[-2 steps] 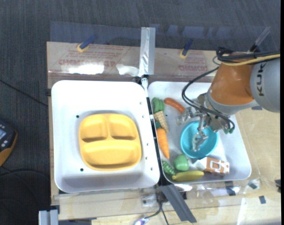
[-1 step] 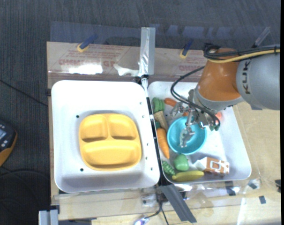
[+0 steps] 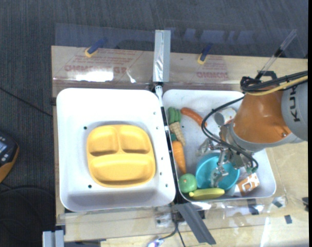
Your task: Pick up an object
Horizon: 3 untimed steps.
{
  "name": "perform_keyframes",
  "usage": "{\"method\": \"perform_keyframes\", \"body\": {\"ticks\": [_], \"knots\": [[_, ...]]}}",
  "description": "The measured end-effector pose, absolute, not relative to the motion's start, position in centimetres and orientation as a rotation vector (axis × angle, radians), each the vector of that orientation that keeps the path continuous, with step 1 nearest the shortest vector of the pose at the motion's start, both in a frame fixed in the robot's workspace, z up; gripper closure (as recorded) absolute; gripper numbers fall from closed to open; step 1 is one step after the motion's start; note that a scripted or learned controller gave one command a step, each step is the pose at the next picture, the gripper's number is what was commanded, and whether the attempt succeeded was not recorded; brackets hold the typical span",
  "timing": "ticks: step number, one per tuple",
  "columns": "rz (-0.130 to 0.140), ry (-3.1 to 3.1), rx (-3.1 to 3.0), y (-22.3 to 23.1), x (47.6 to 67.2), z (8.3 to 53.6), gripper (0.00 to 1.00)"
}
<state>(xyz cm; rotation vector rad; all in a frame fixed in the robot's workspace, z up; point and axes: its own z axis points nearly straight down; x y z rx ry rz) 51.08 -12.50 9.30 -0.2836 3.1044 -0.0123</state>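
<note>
The robot's claw (image 3: 221,164) hangs over a blue bowl (image 3: 213,175) in the right bin (image 3: 266,181) on the counter; whether it is open or closed cannot be told. A yellow divided tray (image 3: 121,155) lies in the left bin (image 3: 73,138).

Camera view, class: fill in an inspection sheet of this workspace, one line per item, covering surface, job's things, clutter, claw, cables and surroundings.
Surface: wooden bench bearing a left bin and a right bin, side by side.
Job's things: in the right bin, a teal bowl, carrot, yellow banana, green fruit, an orange-red piece and a green vegetable.
Clutter: yellow divided tray in the left bin.
Claw: claw reaches down over the teal bowl; finger state cannot be told.
Cables: black cables loop around the arm's wrist.
Surroundings: dark carpet; an orange-edged device at the left.
</note>
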Motion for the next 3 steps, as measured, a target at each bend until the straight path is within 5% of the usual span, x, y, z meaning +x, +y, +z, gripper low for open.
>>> {"method": "perform_keyframes", "body": {"ticks": [2, 3], "knots": [[-0.011, 3.104, -0.318, -9.4, 51.5, 9.2, 0.00], [-0.007, 3.086, -0.497, -10.8, 61.9, 9.1, 0.00]]}}
